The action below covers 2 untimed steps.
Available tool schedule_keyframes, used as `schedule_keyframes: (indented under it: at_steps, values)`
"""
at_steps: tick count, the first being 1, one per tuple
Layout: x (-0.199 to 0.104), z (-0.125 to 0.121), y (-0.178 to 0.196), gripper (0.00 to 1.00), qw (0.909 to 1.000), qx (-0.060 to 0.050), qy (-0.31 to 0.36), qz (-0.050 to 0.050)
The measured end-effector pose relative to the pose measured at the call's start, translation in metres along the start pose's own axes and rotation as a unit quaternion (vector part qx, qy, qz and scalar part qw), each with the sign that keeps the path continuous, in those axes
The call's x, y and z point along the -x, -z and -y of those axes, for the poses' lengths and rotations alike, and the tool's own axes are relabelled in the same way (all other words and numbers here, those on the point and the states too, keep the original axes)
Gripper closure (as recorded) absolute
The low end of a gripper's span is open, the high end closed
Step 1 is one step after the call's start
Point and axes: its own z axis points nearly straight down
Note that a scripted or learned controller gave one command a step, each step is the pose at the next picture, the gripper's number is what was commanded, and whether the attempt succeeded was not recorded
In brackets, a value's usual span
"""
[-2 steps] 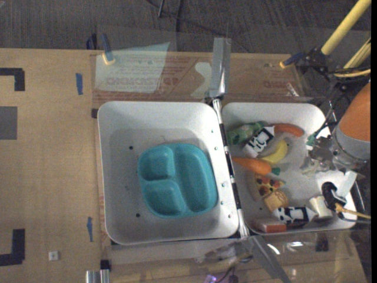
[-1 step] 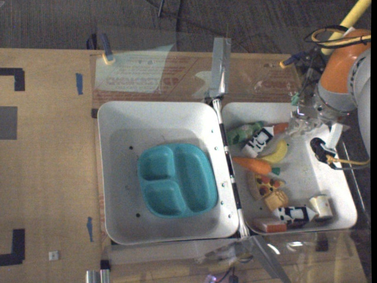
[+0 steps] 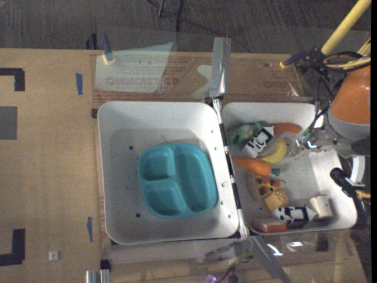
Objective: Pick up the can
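The can point(image 3: 321, 206) (a small pale cylinder, as best I can judge) lies on its side near the front right corner of the right bin point(image 3: 306, 178), just beside a black-and-white toy point(image 3: 293, 214). The gripper point(image 3: 305, 143) hangs well apart from it, over the bin's back half next to the banana point(image 3: 275, 152), and whether it is spread or closed cannot be told from here. The risk is that a descent from this spot closes on the banana or the carrot point(image 3: 252, 165) instead, or that the can rolls away against the bin wall when touched.
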Motion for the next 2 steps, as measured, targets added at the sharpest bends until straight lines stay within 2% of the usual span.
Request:
schedule_keyframes:
  at_steps: [1, 2]
  values:
    - [0.0091, 0.0914, 0.0015, 0.00, 1.0000, -0.001, -0.006, 0.000]
    - [0.0099, 0.0906, 0.0102, 1.00, 1.0000, 0.001, -0.007, 0.001]
